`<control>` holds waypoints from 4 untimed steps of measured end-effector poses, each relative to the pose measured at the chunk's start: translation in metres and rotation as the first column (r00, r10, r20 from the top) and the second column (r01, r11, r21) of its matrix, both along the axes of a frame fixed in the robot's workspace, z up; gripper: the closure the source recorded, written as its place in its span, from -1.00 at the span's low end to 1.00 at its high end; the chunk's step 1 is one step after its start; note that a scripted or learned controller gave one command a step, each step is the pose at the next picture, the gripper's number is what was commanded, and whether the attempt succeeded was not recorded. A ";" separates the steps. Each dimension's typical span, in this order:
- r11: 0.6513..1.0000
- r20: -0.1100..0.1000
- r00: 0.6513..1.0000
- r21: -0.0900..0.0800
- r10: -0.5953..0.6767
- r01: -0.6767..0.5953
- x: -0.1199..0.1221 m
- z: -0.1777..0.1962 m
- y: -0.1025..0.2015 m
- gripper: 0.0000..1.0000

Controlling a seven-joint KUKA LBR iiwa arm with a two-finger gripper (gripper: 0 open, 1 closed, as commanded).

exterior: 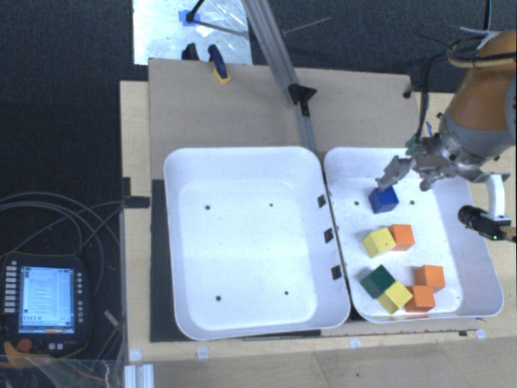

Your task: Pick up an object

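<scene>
On the far left, beside the bench [242,95], a small screen box [42,301] with wires is seen on the dark floor. Next, the left bin [182,176] is seen on the bench, big and white. Just beside it sits the right bin [347,162], and blocks are kept in it. A blue block [384,200] is found near the top of this bin. Below it, a yellow block [377,242] and an orange block [402,236] are placed side by side, touching. Lower down, a green block [377,280], another yellow block [395,297] and two more orange blocks [426,288] are bunched together. Above the blue block, the pincer [414,174] is held out from the grey and orange arm [483,95] on the right. Its two fingers are spread wide apart, and nothing is held between them. One finger is seen close over the blue block, but whether it is touched cannot be told.
</scene>
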State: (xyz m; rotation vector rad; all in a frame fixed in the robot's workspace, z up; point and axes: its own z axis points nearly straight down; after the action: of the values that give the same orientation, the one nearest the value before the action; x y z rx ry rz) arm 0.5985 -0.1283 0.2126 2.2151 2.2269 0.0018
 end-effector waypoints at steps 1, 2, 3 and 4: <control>1.000 0.000 1.000 0.000 -0.001 0.001 0.000 0.000 0.000 -1.00; 1.000 -0.004 1.000 -0.001 -0.003 0.003 -0.001 -0.041 -0.002 -1.00; 1.000 -0.003 1.000 -0.001 -0.004 0.004 -0.002 -0.086 -0.010 -1.00; 1.000 -0.002 1.000 -0.001 -0.003 0.003 -0.001 -0.107 -0.010 -1.00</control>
State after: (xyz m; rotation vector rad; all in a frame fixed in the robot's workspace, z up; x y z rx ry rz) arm 0.5973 -0.1386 0.1053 2.2183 2.2242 -0.0012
